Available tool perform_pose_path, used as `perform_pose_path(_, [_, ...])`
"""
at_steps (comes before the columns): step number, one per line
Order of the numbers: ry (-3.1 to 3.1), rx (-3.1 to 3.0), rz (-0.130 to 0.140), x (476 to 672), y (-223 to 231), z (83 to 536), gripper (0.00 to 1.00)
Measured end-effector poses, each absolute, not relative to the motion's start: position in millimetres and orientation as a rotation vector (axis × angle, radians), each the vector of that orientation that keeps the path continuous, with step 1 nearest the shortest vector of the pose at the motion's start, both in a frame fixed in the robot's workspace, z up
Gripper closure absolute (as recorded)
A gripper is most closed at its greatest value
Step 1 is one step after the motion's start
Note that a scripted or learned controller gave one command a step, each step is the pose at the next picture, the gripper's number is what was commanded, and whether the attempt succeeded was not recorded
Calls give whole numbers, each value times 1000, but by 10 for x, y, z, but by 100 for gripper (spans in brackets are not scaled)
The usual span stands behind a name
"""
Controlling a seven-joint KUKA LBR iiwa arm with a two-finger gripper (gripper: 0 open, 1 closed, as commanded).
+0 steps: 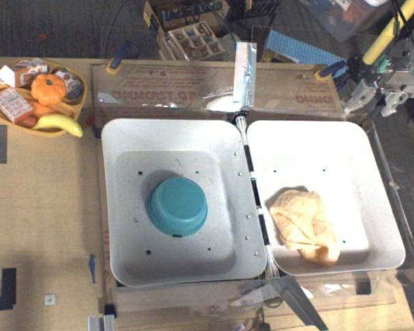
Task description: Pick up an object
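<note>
Nothing is picked up yet. A teal bowl (178, 206) is seen upside down in the middle of the left bin (124, 143). A crumpled tan cloth (305, 225) is laid near the front of the right bin (352, 150). The arm (390, 81) is parked far back at the right, well away from both. It cannot be told how the fingers are set. Next, one thing probably has to be chosen and reached from above.

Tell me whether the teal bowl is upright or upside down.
Upside down. The teal bowl in the left bin shows a smooth closed dome with a flat top, no hollow inside.
</note>
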State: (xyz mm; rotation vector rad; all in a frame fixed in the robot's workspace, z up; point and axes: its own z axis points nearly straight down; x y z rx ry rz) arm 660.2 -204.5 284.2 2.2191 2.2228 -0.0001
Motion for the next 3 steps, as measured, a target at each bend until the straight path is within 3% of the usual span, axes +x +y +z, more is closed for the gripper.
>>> perform_pose_path(1, [1949,2465,-2,6670,-1419,1526,0])
perform_pose_path(2, [1949,2465,-2,6672,-1418,1528,0])
perform_pose_path(3, [2001,2417,8,5948,-955,881,0])
